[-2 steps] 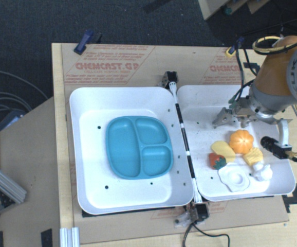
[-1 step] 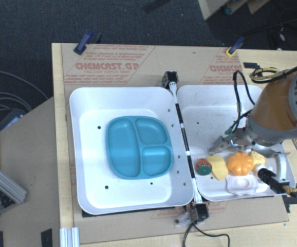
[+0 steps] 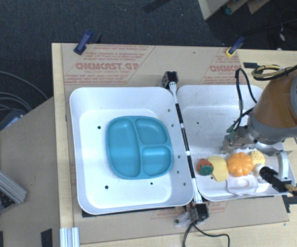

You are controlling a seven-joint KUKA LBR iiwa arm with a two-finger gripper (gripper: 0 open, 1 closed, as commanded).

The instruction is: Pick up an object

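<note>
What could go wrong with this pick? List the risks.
1. The toys are bunched together: the orange pumpkin touches the yellow piece, so the hand may nudge or catch two.
2. They lie near the right bin's front wall, leaving little room.
3. The small red-and-green toy could get pushed aside.

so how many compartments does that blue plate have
3. The blue plate lies in the left bin. One long compartment runs down its left side, one sits at its upper right, one at its lower right. None looks hidden.
</note>
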